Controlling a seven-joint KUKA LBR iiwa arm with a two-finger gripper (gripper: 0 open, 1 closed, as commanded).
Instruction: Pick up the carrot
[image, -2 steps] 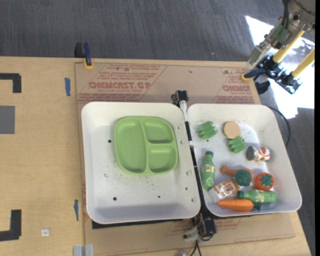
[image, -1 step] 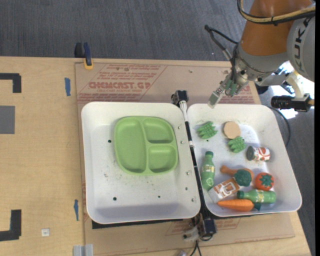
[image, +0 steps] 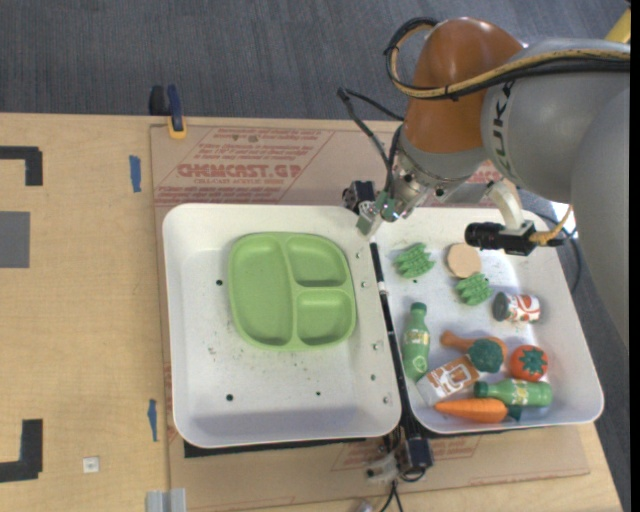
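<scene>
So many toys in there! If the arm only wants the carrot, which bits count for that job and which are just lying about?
For the job:
carrot, at the near edge of the right bin
gripper, up at the bins' far edge

Lying about:
green divided plate in the left bin
two green bottles
tomato
two leafy greens
round tan slice

Bench: wood-tone top | carries cardboard sheet | 2 white bins, L & R, side by side.
</scene>
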